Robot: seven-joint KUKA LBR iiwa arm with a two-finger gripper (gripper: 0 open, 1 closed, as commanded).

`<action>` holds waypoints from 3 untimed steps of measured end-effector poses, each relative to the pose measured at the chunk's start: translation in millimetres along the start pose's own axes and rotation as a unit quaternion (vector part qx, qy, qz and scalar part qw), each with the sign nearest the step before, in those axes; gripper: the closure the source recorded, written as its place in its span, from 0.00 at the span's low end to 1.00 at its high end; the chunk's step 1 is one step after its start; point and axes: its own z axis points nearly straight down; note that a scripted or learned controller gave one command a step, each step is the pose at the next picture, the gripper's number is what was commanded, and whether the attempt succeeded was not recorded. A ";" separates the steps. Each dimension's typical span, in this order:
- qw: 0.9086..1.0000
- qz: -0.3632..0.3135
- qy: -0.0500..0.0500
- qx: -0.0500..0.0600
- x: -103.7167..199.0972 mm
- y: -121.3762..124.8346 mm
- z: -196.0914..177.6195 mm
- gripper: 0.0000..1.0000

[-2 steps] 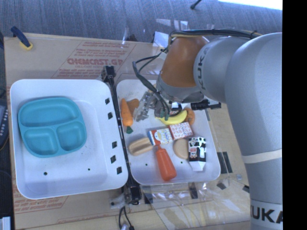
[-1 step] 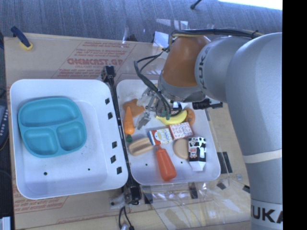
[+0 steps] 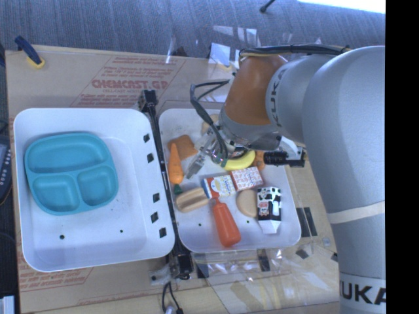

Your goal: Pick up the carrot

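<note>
The carrot (image 3: 175,164) is orange with a small green stub at its near end. It lies lengthwise along the left wall of the right bin (image 3: 288,231). My gripper (image 3: 203,160) hangs low over that bin, just right of the carrot. Its metal fingers (image 3: 194,166) are spread apart with nothing between them. The left one points down towards the carrot's right side, and I cannot tell whether it touches. The grey arm with its orange band (image 3: 252,93) covers the bin's far right corner.
Crowded around the gripper are a bread slice (image 3: 186,145), a banana (image 3: 239,161), two small cartons (image 3: 222,186), a hot dog bun (image 3: 191,199), an orange bottle (image 3: 226,224) and a cow-patterned milk carton (image 3: 268,209). The left bin (image 3: 39,247) holds a blue divided plate (image 3: 71,172).
</note>
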 end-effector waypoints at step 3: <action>0.983 0.182 0.002 0.005 -32.6 16.9 1.5 0.00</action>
